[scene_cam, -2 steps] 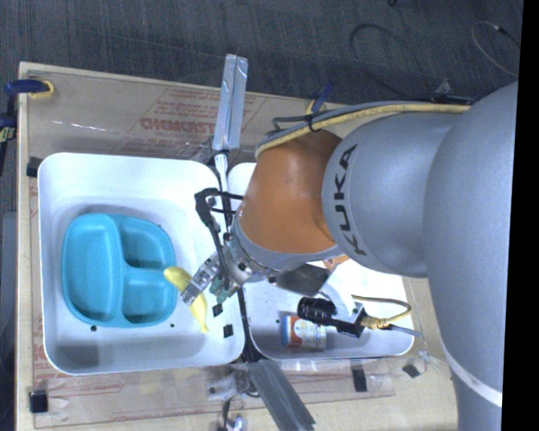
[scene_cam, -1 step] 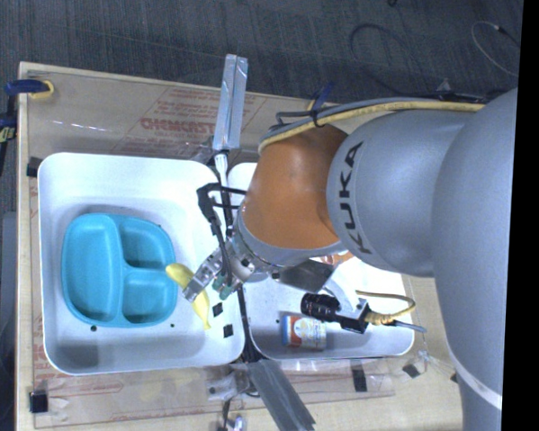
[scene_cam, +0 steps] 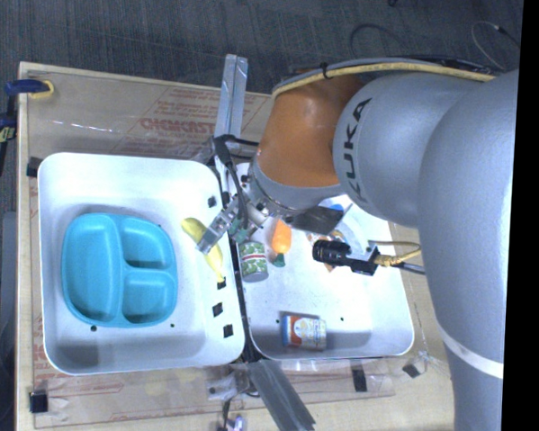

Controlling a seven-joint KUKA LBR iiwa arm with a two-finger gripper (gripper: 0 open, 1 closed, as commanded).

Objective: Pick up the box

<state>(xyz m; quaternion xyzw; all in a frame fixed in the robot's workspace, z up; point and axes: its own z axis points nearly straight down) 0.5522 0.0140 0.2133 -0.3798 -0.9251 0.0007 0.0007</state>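
My gripper (scene_cam: 220,227) hangs low over the wall between the two bins, right beside a yellow banana (scene_cam: 205,243) at the right edge of the left bin (scene_cam: 55,181). No thing is seen in its grasp. A small patch of pale blue and white (scene_cam: 339,207), possibly the box, peeks out from under the arm at the back of the right bin (scene_cam: 399,325); most of it is hidden.
A blue divided tray (scene_cam: 118,270) fills the left bin's middle. In the right bin a green-labelled can (scene_cam: 254,260) stands by the divider, an orange item (scene_cam: 282,239) lies beside it, and another can (scene_cam: 302,330) lies near the front wall. The arm covers the bin's back part.
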